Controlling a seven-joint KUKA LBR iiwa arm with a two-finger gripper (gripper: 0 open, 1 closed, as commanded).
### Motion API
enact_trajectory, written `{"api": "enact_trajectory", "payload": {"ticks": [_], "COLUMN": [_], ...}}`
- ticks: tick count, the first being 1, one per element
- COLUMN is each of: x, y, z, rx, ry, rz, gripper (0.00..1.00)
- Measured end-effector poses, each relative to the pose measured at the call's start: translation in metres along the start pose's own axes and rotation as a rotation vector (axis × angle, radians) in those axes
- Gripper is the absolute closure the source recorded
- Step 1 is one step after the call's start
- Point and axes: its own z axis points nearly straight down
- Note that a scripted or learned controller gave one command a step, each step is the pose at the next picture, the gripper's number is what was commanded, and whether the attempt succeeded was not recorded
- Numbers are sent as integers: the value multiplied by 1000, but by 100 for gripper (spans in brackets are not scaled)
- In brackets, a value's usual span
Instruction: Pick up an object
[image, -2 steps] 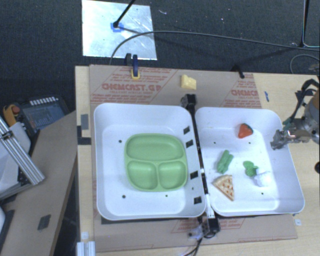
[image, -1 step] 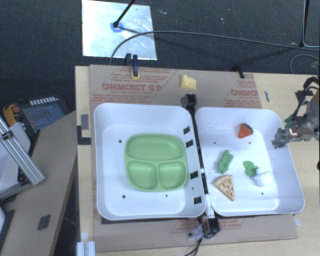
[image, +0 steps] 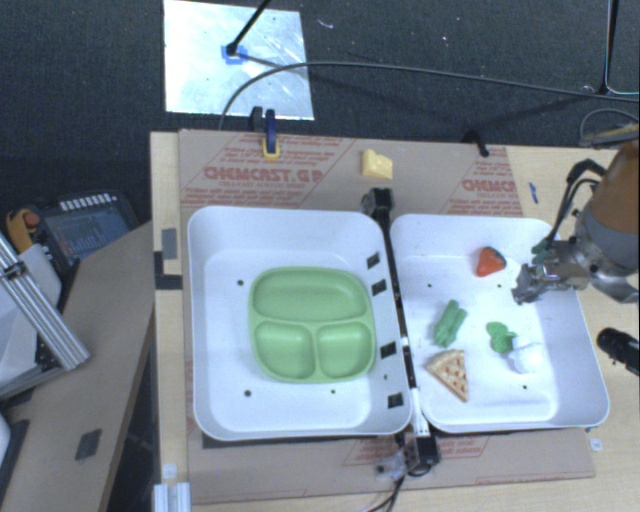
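The right bin (image: 570, 400) holds a red-orange toy strawberry (image: 489, 261), a green pea pod (image: 449, 322), a green and white broccoli-like piece (image: 508, 343) and a waffle-patterned pizza slice (image: 450, 373). My gripper (image: 530, 284) hangs over the right side of this bin, a little to the right of and below the strawberry and above the broccoli piece. Nothing shows between its fingers. The arm enters from the right edge.
The left bin (image: 215, 400) holds a green three-compartment plate (image: 310, 322). A yellow block (image: 377, 163) lies on the cardboard behind the bins. A yellow clamp (image: 270, 135) sits at the back edge. Cables run across the dark floor.
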Motion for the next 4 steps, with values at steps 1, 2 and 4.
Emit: {"api": "enact_trajectory", "payload": {"ticks": [1,2,4], "x": [50,99,206], "y": [-3,-2,6], "z": [-10,1,-5], "rx": [-1,-1,0], "ry": [1,1,1], "rz": [-1,-1,-2], "gripper": [100,100,100]}}
